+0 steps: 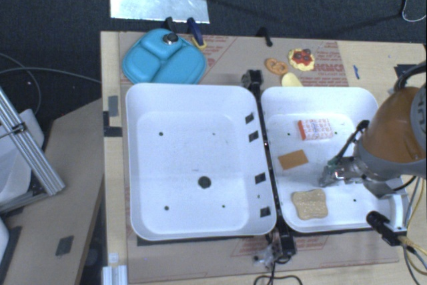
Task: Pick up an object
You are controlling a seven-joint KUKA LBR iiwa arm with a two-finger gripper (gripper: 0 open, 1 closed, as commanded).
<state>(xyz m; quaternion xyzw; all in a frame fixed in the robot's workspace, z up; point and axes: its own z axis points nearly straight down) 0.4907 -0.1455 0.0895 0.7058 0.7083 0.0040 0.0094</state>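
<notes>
Two shallow white bins were seen side by side on the bench: the left bin (153, 143) and the right bin (360, 100). The gripper (331, 175) was positioned low inside the right bin, near its right edge. Whether the jaws stood apart or together could not be told, and nothing was seen between them.

Three candidate objects were counted in the right bin: one small red-and-white carton (314, 129) toward the far edge, one flat brown square (293, 159) near the inner edge beside the divider, and one pale toast-like slice (310, 204) at the near edge. The gripper was nearest the slice and the square, touching neither.

It was judged that the step in hand was the approach to a grasp. For this to be done well, one object should be chosen, the gripper centred over it, and the descent carried fully to the bin floor, since the flat pieces offer little height to be pinched. The carton was judged the easier target.
</notes>
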